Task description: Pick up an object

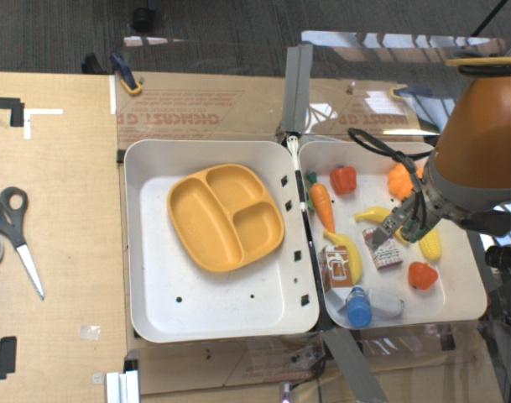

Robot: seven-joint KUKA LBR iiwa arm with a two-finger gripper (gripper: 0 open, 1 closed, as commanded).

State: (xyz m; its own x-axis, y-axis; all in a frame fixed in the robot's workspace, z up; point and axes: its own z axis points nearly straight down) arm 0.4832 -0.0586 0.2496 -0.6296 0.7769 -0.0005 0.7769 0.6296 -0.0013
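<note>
lab/workshop | plywood bench [54, 225] | scissors [16, 233] | 2 bins [138, 250]

Fingers [388, 232] down in the right bin [465, 309], directly over the small box [386, 254]. Left of them, the banana [346, 257], with the carrot [322, 206] beyond it. Behind-left sits the pepper [343, 180]. Nearer the camera, the bottle [368, 306]. Right of the fingers, the corn [429, 244] and the tomato [421, 275]. Far left, a divided plate [226, 217] in the left bin [154, 309]; scissors [17, 233] on the table [54, 326].
</note>
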